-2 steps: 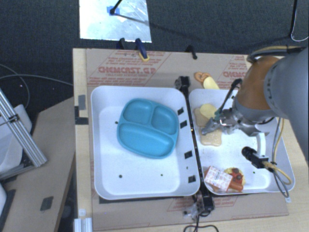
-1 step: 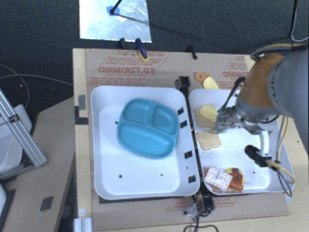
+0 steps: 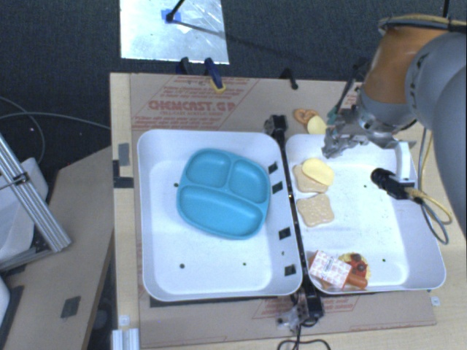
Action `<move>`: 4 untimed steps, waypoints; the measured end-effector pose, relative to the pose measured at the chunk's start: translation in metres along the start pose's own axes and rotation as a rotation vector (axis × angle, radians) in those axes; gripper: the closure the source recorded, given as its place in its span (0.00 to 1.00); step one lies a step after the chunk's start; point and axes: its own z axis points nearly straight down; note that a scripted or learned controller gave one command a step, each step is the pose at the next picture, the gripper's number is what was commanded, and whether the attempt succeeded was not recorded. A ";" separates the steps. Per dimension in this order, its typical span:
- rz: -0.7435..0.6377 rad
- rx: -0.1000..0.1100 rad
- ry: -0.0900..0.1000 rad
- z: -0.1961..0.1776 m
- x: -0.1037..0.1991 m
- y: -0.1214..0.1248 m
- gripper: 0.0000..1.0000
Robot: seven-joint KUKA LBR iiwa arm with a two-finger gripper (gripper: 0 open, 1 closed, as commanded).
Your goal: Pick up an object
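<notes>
White right bin (image 3: 379, 217) holds yellow toy (image 3: 318, 171) just below-left of the pincer (image 3: 332, 149), its gap unreadable.

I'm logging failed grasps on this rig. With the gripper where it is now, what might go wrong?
The gripper hangs over the right bin's far rim, beside the yellow piece, so it may close on nothing. That piece lies on a cracker; a descent might shove both instead of lifting one.

A shiny silver sheet (image 3: 174, 19) lies beyond the table (image 3: 190, 97). Pale metal rails (image 3: 25, 203), possibly a stand, lean at left.
</notes>
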 end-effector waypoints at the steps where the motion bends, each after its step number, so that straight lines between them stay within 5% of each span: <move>1: -0.009 0.011 0.008 -0.029 0.137 -0.043 1.00; 2: 0.005 0.013 0.001 -0.027 0.126 -0.042 0.00; 3: -0.009 0.019 0.008 0.023 0.290 -0.069 0.00; 4: 0.003 0.014 0.002 0.009 0.278 -0.064 1.00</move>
